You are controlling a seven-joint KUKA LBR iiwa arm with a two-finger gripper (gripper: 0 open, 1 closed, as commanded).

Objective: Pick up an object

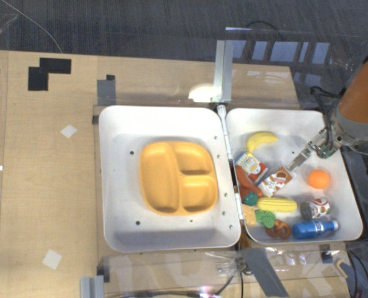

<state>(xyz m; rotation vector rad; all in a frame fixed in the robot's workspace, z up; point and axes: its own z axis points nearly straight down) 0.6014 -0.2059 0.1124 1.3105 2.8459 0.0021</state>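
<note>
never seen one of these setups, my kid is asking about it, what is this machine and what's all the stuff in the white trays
It is a robot arm, grey with an orange band, seen from one camera fixed above a bench and looking down at a slant. The arm comes in from the right. Its gripper hangs over the right bin, beside a small carton; nothing shows between its fingers. That bin holds toy food: a banana, an orange ball, a corn cob, a blue bottle and more. The left bin holds a yellow divided tray. The job is picking up one object.
</note>
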